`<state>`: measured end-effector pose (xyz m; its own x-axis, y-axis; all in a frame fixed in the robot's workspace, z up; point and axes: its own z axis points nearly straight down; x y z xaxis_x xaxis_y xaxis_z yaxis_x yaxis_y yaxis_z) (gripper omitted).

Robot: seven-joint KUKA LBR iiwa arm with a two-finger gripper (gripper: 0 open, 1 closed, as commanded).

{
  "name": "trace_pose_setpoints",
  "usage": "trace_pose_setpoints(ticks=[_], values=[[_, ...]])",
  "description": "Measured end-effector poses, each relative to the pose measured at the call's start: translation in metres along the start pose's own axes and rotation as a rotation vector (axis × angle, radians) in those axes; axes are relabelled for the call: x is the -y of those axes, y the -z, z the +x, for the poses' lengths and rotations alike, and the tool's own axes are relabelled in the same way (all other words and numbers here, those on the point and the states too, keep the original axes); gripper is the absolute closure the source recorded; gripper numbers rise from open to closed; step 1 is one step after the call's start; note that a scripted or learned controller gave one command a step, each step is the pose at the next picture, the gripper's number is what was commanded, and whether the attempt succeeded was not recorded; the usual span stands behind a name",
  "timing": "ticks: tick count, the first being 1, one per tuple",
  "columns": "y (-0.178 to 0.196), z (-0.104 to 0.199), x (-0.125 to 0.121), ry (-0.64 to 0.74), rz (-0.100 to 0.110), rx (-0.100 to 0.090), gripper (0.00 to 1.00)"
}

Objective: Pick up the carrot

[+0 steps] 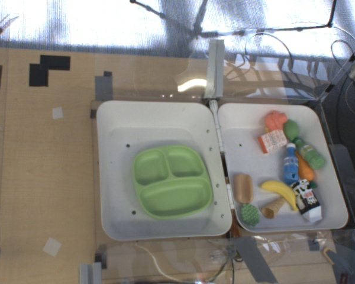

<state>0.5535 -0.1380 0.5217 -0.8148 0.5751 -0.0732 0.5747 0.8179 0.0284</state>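
Camera view looks down on two white bins; in the right bin (337,218) we find the carrot (306,169), a small orange piece lying near the right wall, wedged between the blue bottle (290,164) on its left and the green bottle (311,155) just above it, with the cow-print milk carton (307,199) just below. We judge it a light, rigid plastic toy, smooth and somewhat slippery, tapered, so we would close across its thicker middle, fingers set along the free gap so they miss both bottles. The crowding is the main risk: neighbours may get nudged or caught. The left bin (106,158) holds a green divided plate (173,181). Of the arm's pose and the gripper's opening we cannot tell anything here
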Motion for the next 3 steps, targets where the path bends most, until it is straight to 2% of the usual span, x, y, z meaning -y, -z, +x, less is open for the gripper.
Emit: trace_pose_setpoints(ticks=[3], values=[[0.041, -0.004, -0.007, 0.017, -0.014, 0.036, 1.00]])
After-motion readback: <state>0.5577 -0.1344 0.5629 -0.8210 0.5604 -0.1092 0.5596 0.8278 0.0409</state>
